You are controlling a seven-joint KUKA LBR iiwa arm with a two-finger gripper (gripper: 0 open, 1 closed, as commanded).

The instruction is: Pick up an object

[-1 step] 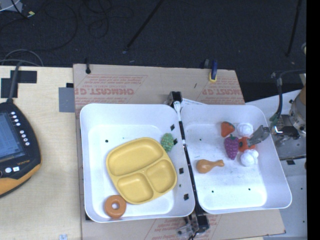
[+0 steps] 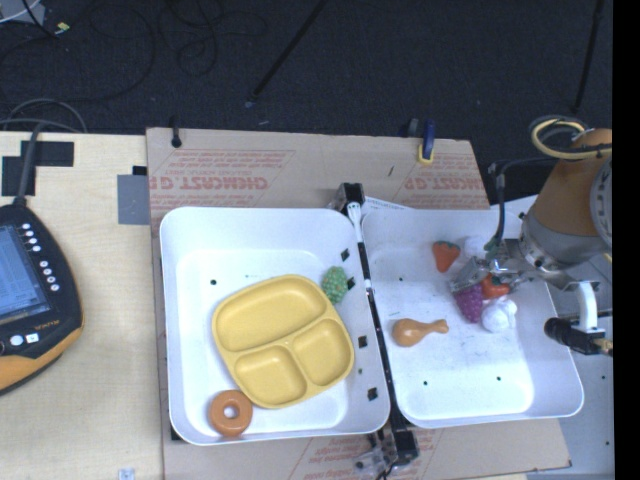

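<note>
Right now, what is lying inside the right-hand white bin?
A chicken drumstick, a strawberry, and purple grapes, a tomato and something white bunched under the pincer, partly covered.

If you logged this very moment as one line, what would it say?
arm: reaching into right bin | gripper: low over toy pile | grasp: unconfirmed | drumstick, strawberry: loose nearby | left bin: yellow tray, donut

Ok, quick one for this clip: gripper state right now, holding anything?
Gripper: low in the right white bin, right at the cluster of purple grapes, small red toy and white piece; open or closed cannot be told.
</note>
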